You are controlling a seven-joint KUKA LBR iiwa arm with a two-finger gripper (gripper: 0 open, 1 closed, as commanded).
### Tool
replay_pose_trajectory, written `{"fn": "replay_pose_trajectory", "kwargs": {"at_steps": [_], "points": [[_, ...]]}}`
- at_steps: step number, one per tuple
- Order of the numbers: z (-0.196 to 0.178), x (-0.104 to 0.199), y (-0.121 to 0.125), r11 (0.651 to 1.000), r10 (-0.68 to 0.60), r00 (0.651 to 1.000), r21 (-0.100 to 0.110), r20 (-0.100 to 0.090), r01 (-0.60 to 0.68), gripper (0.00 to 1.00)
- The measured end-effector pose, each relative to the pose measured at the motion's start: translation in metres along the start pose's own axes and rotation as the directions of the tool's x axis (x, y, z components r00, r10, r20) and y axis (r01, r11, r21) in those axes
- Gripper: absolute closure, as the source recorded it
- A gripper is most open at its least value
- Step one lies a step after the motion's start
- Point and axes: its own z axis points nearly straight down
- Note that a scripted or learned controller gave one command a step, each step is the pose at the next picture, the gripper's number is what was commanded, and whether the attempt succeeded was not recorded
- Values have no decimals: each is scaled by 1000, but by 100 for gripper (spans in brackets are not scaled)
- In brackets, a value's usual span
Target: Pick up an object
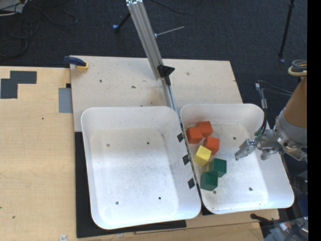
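In the right bin (235,199), several small blocks lie clustered against its left wall. Three are orange: one at the top (204,128), one beside it (194,135) and one lower (212,144). A yellow block (202,155) sits below them, then two green blocks (218,166) (208,181). My gripper (255,153) hovers over the right half of this bin, to the right of the blocks and apart from them. It is open, with nothing between its fingers.
The left bin (100,134) adjoins the right one along a shared wall with black clips. A slanted aluminium bar (148,36) rises from behind the bins. The grey arm with its orange band (297,104) enters from the right.
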Motion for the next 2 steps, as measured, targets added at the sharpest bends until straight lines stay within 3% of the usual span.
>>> {"fn": "replay_pose_trajectory", "kwargs": {"at_steps": [1, 2], "points": [[47, 0, -9, 1000, -1, 1000, 4, -1, 1, 0], [83, 0, -6, 1000, -1, 1000, -5, 2, 1, 0]]}}
